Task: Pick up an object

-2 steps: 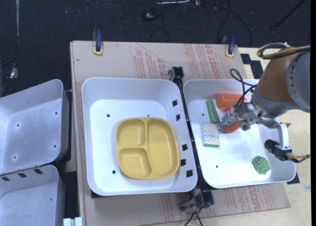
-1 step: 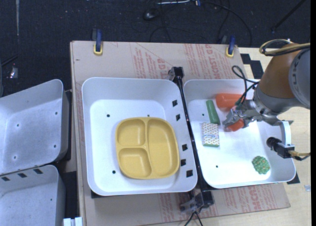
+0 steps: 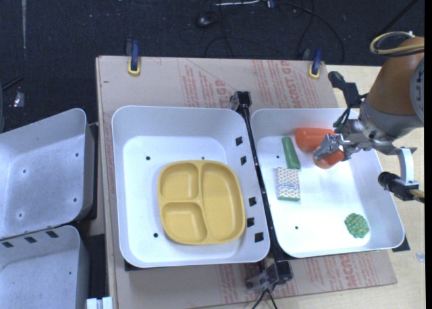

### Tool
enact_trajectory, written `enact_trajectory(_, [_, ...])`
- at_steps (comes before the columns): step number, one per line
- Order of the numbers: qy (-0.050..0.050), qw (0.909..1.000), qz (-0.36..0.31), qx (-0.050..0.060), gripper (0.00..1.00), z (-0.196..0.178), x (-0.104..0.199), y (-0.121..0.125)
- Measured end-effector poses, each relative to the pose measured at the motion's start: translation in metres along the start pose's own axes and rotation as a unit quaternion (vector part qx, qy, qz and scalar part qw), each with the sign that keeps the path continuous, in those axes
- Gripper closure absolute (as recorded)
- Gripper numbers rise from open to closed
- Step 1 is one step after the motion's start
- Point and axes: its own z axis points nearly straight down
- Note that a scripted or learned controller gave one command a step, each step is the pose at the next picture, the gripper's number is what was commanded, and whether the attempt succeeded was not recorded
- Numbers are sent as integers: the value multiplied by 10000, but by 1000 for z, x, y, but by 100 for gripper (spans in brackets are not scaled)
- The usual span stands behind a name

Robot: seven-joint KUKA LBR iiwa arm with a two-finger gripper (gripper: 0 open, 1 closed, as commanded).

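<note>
Robot gripper sits low in the right bin, touching an orange-red object at the bin's far side; the object's long axis runs left from it; finger state unclear.

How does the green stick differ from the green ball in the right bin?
The green stick is long, thin and smooth, lying near the bin's upper left; the green ball is round and bumpy, near the lower right corner. The stick lies beside the patterned box; the ball sits alone. Both are green.
</note>
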Motion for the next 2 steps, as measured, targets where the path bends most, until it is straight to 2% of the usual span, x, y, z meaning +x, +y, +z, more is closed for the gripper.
enact_trajectory(1, [-3,10000,3,-1,100,-44,-5,-1])
enact_trajectory(2, [-3,10000,-3,-8,100,-108,-6,-3])
